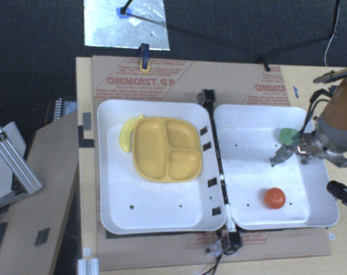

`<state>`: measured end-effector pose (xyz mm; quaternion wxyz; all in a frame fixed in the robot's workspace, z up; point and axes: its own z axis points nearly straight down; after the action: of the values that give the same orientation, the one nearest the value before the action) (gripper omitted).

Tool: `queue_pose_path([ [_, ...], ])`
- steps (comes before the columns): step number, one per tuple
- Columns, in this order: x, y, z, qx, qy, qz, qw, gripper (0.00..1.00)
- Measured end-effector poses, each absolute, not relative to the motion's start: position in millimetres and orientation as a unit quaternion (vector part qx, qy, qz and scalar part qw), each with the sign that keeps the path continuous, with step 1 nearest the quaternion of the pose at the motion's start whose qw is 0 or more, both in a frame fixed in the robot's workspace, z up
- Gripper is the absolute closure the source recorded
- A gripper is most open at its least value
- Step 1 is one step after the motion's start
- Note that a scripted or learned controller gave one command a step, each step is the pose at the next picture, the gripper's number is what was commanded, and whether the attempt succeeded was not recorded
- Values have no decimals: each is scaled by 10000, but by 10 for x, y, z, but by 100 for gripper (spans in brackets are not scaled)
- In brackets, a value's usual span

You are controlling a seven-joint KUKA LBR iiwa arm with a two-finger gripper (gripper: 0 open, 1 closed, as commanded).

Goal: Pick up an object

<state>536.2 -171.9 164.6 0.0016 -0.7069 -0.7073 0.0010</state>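
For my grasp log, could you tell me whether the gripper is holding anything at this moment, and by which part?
Nothing is held. The gripper hovers in the right bin beside the green object, with nothing between its fingers; the red ball lies apart.

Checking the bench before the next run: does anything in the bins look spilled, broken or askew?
Nothing spilled or broken. The yellow divided plate sits slightly rotated in the left bin, partly covering a banana. The red ball and green object lie apart in the right bin.
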Motion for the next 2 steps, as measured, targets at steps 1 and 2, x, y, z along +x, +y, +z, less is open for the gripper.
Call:
queue_pose_path([
  [1,5336,-1749,1218,-7069,-7073,7,10,0],
  [2,5336,-1745,823,-7071,-7071,4,10,0],
])
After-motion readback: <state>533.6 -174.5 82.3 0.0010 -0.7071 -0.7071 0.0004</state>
